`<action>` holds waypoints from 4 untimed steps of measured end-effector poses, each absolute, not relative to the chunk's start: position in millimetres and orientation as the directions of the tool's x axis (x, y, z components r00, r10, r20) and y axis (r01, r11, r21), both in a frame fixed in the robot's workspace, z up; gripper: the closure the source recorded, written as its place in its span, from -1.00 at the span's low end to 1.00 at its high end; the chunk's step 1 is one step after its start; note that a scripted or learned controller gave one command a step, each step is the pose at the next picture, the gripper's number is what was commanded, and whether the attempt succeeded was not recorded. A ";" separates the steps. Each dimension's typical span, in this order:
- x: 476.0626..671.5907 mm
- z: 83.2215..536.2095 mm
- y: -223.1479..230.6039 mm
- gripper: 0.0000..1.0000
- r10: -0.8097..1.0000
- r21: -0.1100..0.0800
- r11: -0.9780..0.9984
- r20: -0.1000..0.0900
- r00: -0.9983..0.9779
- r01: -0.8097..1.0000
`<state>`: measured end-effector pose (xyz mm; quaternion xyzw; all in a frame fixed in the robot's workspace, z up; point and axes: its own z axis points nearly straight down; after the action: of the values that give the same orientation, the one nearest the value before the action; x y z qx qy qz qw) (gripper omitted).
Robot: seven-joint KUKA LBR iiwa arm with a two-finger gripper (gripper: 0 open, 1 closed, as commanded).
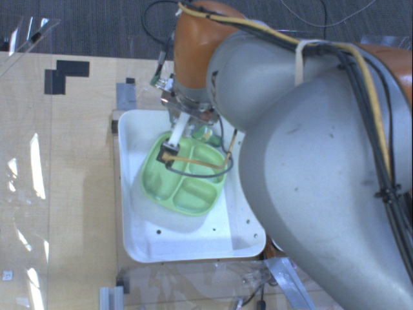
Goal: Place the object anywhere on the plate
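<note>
One light-green divided plastic plate [187,187] lies in a shallow white bin [193,247]. Our pincer [197,126] hangs over its far rim — whether spread, we cannot tell.

No words, numbers, labels or brand marks can be read anywhere from here; the black block shapes [64,75] at the far left of the counter [64,205] are plain dark patches, not letters.
</note>
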<state>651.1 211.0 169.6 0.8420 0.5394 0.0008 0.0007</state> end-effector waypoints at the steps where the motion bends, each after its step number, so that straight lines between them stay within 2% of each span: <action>1: 612.3 188.8 235.7 1.00 0.931 -0.001 -0.366 0.000 0.366 0.931; 2: 613.2 198.0 236.4 1.00 0.933 0.000 -0.361 0.000 0.361 0.933; 3: 613.1 197.9 236.4 -1.00 0.933 0.000 -0.361 0.000 0.361 0.933; 4: 614.1 207.0 237.0 1.00 0.934 0.001 -0.357 0.000 0.357 0.934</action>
<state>614.1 237.0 207.0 0.8238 0.5668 0.0004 0.0002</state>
